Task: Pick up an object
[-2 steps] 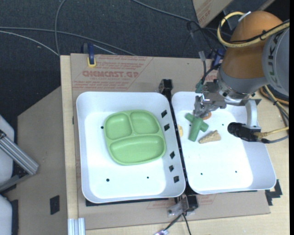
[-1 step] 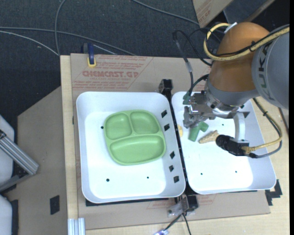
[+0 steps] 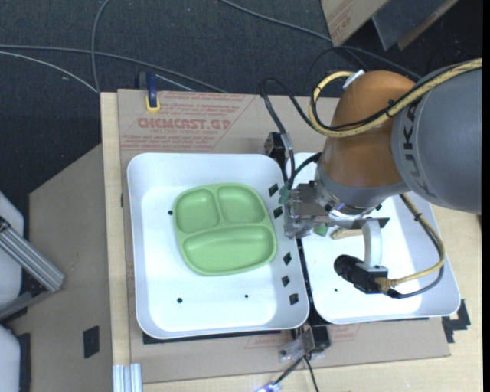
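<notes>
Green divided plate (image 3: 224, 229) lying flat in the left white bin (image 3: 153, 298), tool (image 3: 306, 222) over the seam between bins, grip state impossible to tell, "KUKA" lettering partly visible on grey arm (image 3: 444, 138), red print on cardboard (image 3: 187, 122) at table's far edge

From here the arm (image 3: 429, 130) runs off the right edge, so I cannot see its base. Its orange band (image 3: 367, 130) and wrist cover much of the right bin (image 3: 398, 302), hiding whatever lies under them. The tool (image 3: 306, 218) sits beneath the wrist by the bins' shared wall, and I cannot make out its tips. The cardboard box (image 3: 348, 15) is cut off at the top edge.
</notes>
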Available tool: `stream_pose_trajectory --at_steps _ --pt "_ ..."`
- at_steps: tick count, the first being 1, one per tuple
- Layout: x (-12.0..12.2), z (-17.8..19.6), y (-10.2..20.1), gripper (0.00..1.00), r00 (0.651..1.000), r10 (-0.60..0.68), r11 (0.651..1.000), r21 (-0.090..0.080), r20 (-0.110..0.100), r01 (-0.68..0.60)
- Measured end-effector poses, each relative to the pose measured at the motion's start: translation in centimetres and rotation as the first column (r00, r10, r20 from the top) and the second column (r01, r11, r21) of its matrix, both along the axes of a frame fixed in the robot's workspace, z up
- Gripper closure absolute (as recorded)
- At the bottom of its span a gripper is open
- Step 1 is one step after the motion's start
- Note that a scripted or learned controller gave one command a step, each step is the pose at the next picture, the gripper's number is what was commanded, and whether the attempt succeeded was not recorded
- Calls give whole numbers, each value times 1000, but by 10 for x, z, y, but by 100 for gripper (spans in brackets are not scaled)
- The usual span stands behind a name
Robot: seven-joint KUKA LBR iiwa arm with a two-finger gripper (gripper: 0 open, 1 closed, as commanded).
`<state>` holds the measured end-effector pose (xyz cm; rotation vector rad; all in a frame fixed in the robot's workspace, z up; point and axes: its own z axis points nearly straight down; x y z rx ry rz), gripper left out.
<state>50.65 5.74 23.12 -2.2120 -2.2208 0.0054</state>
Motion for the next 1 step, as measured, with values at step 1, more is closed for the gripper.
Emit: stream_pose_trajectory --at_steps 1 --pt "2 1 -3 0 1000 -4 1000 -1 5 4"
